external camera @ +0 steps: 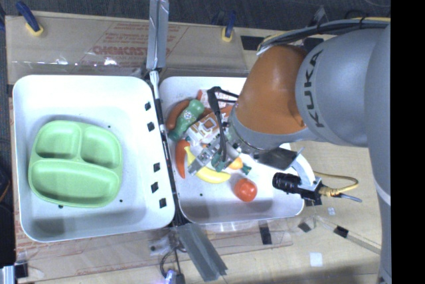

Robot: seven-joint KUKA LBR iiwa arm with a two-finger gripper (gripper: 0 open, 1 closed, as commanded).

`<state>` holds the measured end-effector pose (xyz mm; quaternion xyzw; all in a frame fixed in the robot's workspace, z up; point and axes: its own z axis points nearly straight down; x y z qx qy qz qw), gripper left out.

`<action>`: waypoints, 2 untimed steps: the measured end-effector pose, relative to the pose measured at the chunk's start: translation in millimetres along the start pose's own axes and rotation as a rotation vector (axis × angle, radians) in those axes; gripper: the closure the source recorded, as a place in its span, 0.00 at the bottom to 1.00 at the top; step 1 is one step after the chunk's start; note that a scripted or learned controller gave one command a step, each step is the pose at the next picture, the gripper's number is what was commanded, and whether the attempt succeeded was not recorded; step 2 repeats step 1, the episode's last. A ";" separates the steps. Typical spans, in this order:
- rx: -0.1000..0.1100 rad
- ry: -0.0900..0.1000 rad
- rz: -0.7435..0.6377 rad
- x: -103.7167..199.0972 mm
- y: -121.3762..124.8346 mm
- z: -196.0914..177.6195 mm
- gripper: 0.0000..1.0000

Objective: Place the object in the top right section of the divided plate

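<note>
In the left bin (26,143) the green divided plate (75,162) lies flat with nothing on it: one long section along its near side and two smaller ones along the far side, the top right of these sitting closest to the wall between the bins. That section is the target, so a good placement means coming in directly above it and letting go low, clear of the ridges that part it from its neighbours.

Across the divider, the right bin (199,210) holds a crowded heap of toy food: a green piece (189,110) at the far end, an orange carrot-like piece (180,158) along the left wall, a yellow piece (214,174) and a red tomato (245,190) lying a little apart from the rest.

The gripper (214,151) is down in the middle of this heap, under the orange wrist band. Whether its claw is spread or closed, and whether anything sits in it, I cannot tell, as the clutter hides it. Judging by the crowding, the pick wants a single piece well isolated; the tomato looks the easiest candidate.
</note>
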<state>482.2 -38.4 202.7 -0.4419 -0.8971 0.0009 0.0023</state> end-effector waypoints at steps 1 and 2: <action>-0.001 -0.002 -0.362 23.0 66.0 12.8 1.00; -0.001 -0.002 -0.362 23.0 66.0 12.8 1.00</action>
